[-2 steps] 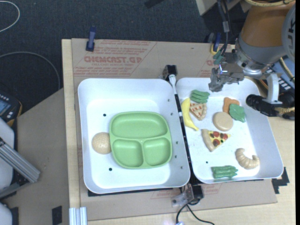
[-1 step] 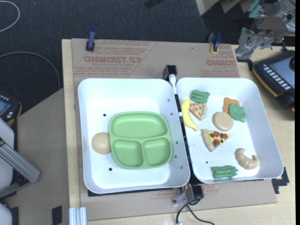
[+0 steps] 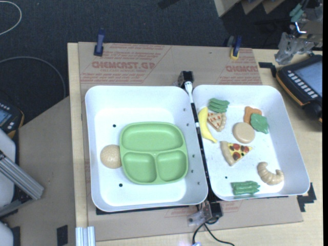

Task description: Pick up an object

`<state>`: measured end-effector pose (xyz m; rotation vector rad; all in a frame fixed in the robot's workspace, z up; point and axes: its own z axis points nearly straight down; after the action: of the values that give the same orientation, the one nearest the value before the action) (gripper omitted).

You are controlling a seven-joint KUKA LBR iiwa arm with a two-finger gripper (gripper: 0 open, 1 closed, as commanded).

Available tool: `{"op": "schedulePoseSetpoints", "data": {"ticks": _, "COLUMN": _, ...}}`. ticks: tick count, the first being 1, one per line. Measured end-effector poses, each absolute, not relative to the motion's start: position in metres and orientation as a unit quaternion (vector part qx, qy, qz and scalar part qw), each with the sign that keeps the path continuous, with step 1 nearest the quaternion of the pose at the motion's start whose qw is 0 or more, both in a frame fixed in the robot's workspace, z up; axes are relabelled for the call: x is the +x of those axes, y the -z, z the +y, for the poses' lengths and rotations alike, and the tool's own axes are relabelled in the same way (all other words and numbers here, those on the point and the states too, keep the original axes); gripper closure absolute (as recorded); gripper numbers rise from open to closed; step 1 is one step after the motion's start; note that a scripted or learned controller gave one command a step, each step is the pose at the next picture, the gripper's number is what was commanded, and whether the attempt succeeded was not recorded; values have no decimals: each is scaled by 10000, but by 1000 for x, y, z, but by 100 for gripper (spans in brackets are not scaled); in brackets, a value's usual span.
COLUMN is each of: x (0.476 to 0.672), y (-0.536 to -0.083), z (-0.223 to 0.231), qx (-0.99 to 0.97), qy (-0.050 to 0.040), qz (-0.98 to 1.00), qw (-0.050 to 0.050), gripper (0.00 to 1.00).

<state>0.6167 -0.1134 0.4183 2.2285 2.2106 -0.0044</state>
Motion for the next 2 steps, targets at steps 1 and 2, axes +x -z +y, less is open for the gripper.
{"op": "schedulePoseSetpoints", "data": {"ticks": 1, "x": 578, "y": -544, "z": -196, "qx": 7100, "qy": -23, "qz": 7042, "qw": 85, "gripper": 100}}
{"op": "schedulePoseSetpoints", "data": {"ticks": 2, "x": 605, "y": -284, "z": -205, "qx": 7075, "qy": 39, "qz": 7066, "qw": -74, "gripper": 100}}
